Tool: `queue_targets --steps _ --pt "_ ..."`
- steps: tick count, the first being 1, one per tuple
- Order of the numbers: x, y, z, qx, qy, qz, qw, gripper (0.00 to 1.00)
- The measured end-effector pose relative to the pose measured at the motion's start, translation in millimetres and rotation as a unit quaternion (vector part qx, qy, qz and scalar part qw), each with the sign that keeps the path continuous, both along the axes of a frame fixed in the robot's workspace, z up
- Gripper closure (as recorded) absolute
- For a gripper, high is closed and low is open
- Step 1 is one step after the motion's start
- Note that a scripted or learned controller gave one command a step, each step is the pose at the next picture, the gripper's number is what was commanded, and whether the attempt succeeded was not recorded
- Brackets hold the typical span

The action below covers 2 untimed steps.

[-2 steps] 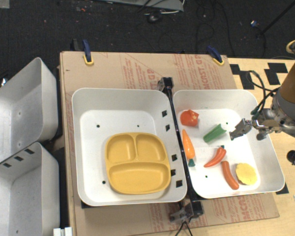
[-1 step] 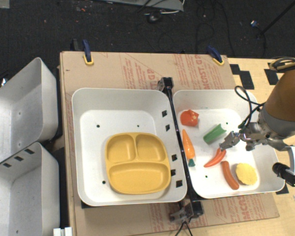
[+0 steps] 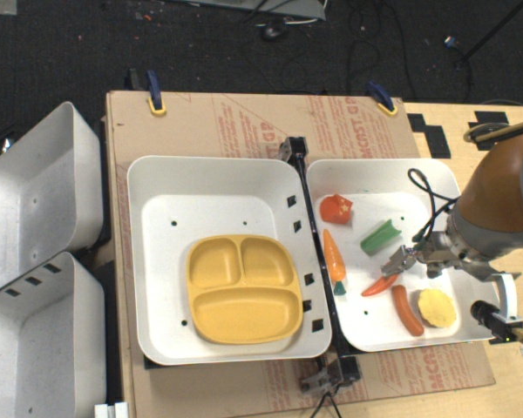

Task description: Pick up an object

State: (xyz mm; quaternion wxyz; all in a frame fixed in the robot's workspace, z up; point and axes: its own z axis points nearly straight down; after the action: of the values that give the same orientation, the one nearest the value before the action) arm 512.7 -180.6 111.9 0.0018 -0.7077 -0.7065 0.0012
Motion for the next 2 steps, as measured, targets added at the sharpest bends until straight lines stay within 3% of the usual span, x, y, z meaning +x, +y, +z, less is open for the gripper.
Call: queue_targets --steps 1,2 --pt "1 0 13 -0.0005 -0.002 0.000 1.0000 1.00" --pt "4 9 60 -0.0011 -0.004 0.002 1.0000 1.00"
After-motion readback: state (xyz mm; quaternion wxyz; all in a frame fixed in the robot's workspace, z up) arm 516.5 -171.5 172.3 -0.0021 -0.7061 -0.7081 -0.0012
